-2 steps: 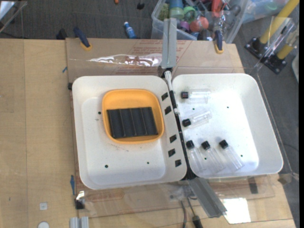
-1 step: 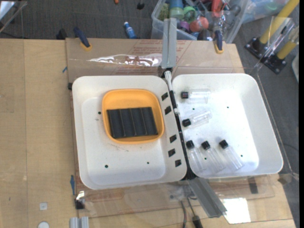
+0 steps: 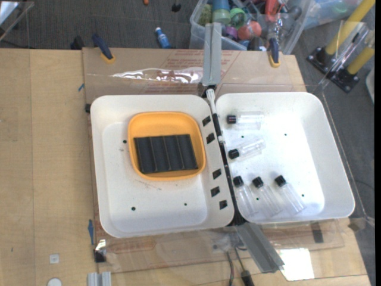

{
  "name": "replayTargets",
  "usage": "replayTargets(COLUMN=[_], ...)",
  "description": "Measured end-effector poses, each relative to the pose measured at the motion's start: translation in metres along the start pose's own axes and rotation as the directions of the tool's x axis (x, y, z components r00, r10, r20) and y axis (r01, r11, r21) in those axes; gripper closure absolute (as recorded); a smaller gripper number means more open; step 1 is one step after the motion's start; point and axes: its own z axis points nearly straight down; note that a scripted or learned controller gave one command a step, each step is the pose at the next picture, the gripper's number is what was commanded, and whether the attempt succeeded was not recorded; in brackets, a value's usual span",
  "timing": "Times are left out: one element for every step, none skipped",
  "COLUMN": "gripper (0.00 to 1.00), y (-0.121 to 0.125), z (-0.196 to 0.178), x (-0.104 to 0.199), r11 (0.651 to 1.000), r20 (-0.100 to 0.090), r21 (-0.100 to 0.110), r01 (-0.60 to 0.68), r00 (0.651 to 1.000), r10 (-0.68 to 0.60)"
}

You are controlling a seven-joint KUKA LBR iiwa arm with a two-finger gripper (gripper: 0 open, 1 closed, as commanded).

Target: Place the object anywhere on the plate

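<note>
We see five clear vials (image 3: 249,120) with black caps lying loose in the right bin (image 3: 309,109), awaiting pickup; the orange plate (image 3: 165,121) sits in the left bin (image 3: 113,177) as their target. We cannot tell the pincer's state.

Wooden bench (image 3: 41,159) bears cardboard sheet (image 3: 137,64); two white bins side by side: left bin (image 3: 113,213), right bin (image 3: 333,159).

Setting: robotics lab test station. Evidence: two shallow white bins (image 3: 280,216) fixed side by side on a wooden surface (image 3: 41,159) over taped-down cardboard (image 3: 149,64), with blue clamps (image 3: 104,49) at the back edge. Behind the surface, grey carpet (image 3: 89,11) and a clear tub (image 3: 256,11) heaped with assorted coloured test objects.
</note>
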Motion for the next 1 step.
replayTargets(gripper=[1.0], y=[0.0006], z=[-0.0124], x=[-0.0012], r11=[1.0], r20=[0.01], r21=[-0.005], r01=[-0.001], r00=[1.0], r10=[0.001])
